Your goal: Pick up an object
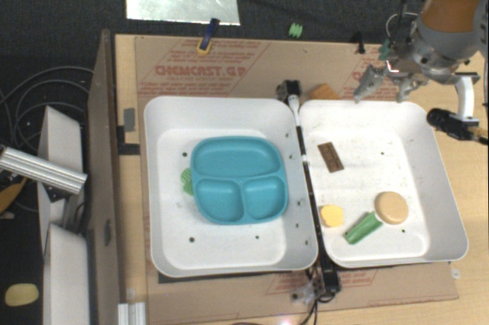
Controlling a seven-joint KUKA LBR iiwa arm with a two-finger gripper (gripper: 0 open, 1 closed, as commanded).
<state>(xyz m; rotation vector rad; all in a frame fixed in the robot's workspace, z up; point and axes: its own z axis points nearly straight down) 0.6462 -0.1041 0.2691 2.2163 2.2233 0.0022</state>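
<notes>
My two-finger gripper (388, 85) — fingers spread, holding nothing — hangs above the right white bin's (435, 155) far edge; the flat brown rectangular block (330, 157) lies near its left wall.

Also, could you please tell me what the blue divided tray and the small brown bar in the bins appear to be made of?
The blue divided tray looks like moulded plastic: uniform colour, rounded compartments, a soft semi-matte sheen. The brown bar in the right bin is flat, dark and dull; it could be wood, plastic or a toy chocolate piece, but it is too small to tell.
</notes>
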